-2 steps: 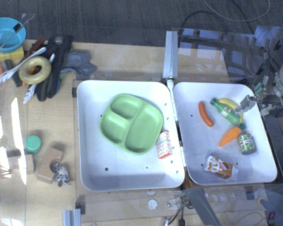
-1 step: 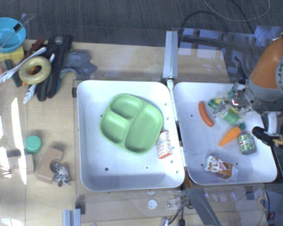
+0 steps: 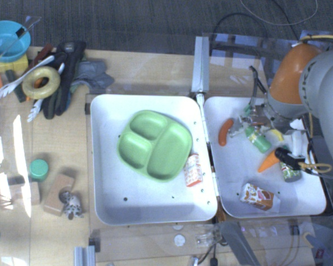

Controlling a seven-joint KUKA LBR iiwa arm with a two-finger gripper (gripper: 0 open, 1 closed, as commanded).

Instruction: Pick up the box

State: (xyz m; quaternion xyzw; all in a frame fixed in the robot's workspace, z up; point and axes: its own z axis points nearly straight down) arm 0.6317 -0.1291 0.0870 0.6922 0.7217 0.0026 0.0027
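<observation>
the grey arm [image 3: 322,87] with its orange band comes in from the right over the right bin [image 3: 233,195], and its gripper [image 3: 252,121] hangs low over that bin's upper part, among a clutter of small things; whether it is clenched or released cannot be told from here. the left bin [image 3: 108,198] carries a green divided plate [image 3: 154,144], tilted a little, taking up most of its middle. just beside the plate's lower right edge, against the bin's right wall, lies a small red-and-white packet [image 3: 193,169]. in the right bin the box [image 3: 257,197], printed in red and white, lies flat near the front wall, well apart from the gripper. an orange carrot [image 3: 268,162] sits between the box and the gripper, a green bottle [image 3: 260,142] lies just under the gripper, and a red sausage [image 3: 225,132] lies to its left. on the bench left of the bins stand a blue cup [image 3: 7,39], a yellow ring [image 3: 41,82] and a wooden block [image 3: 57,192].
</observation>
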